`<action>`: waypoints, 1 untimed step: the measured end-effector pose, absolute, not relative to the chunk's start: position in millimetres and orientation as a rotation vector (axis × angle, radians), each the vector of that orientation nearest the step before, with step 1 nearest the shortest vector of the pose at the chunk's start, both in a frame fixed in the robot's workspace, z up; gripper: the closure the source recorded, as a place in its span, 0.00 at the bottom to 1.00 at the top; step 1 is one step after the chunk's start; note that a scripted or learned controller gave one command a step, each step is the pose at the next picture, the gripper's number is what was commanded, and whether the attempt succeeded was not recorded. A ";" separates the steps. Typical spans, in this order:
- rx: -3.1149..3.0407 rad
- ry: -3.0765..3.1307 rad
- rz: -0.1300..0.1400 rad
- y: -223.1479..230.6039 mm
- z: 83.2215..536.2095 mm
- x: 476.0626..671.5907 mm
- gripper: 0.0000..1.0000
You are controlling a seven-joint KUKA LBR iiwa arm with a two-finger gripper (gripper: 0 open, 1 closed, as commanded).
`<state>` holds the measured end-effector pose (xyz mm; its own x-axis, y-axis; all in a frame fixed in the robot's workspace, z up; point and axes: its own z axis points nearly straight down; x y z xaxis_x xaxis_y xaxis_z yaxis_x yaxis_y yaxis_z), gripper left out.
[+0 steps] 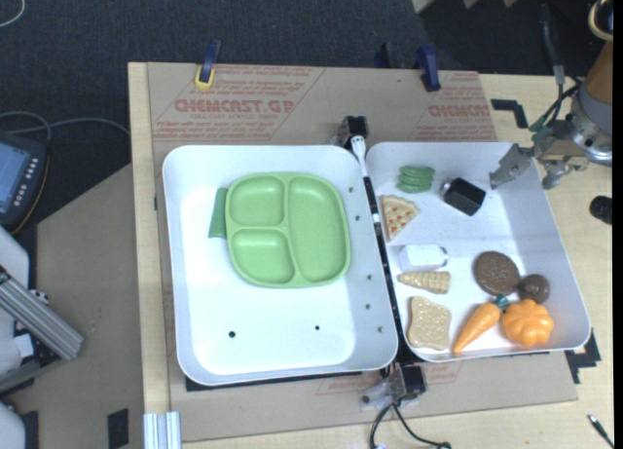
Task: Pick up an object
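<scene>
We see the gripper (pixel 531 167) over the right bin's (pixel 545 228) far right corner, fingers spread wide, nothing between them. The arm (pixel 599 96) is cut off by the frame edge. Below lie a smooth black block (pixel 463 196), ridged green disc (pixel 416 178), pizza wedge (pixel 397 214), carrot (pixel 476 325) and lumpy orange pumpkin (pixel 527 321). A pale object (pixel 424 256), perhaps plastic, blurs against the white. The left bin (pixel 190 272) holds a glossy green divided plate (pixel 287 229).

Robotics lab: clamped bench (pixel 292 96), cables, white bins (pixel 195 243).
</scene>
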<state>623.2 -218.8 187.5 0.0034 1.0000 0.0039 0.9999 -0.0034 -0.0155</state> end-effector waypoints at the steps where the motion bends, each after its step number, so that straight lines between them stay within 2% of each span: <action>1: -2.221 -2.221 0.000 -218.3 197.0 626.7 0.00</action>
<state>626.7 -218.3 197.0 0.0000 1.0000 0.0002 1.0000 0.0000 -0.0003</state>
